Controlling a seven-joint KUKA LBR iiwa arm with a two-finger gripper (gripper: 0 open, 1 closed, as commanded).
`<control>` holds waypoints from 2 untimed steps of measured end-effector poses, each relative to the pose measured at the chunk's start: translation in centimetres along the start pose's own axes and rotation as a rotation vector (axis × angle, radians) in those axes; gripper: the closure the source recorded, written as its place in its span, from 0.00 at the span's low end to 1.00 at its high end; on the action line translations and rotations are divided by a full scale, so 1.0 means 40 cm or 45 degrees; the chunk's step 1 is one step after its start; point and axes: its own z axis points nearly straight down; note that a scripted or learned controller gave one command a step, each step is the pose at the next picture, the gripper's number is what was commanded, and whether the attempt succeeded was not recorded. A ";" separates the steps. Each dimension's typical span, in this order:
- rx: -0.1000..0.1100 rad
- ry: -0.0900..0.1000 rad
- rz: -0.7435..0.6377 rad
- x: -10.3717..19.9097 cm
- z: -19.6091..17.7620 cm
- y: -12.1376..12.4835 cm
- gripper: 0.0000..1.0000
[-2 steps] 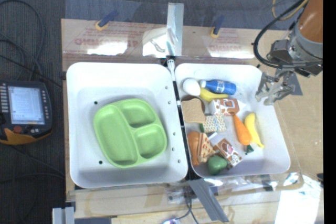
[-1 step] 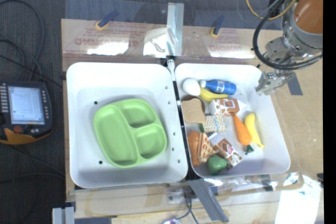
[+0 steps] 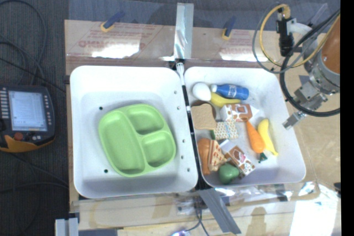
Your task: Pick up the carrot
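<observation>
The carrot (image 3: 255, 138) is a short orange toy piece, tapered, lying at a slant with a small green stub at its lower end. It rests on the floor of the right bin (image 3: 276, 174), to the left of and below the end effector (image 3: 293, 120), near it but apart from it. The end effector hangs at the right bin's right rim, and whether it is open or closed cannot be told from this angle; nothing shows between its tips.

There is one carrot. Just beside it, on the side nearer the end effector, lies one yellow banana (image 3: 267, 135), touching or almost touching the carrot along its length. Farther left of the end effector are three small printed cartons: one (image 3: 238, 113) above the carrot, one (image 3: 227, 130) left of it, one (image 3: 240, 158) below it. One blue bottle (image 3: 230, 91) lies up and to the left of the end effector, with one white egg-like piece (image 3: 201, 91) and one yellow piece (image 3: 219, 100) beside it. One slice of bread (image 3: 203, 116), one reddish-brown item (image 3: 210, 155) and one green round piece (image 3: 227, 173) sit along the bin's far left side.

Well to the left of the end effector, the left bin (image 3: 88, 91) holds one green divided plate (image 3: 136, 139) with three compartments. Two bins stand on the bench (image 3: 83, 36). One pendant with a screen (image 3: 25, 117) lies farthest left.
</observation>
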 end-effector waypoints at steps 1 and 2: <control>0.004 0.003 0.025 -0.141 -0.042 0.026 1.00; 0.002 -0.005 0.028 -0.144 -0.060 0.023 1.00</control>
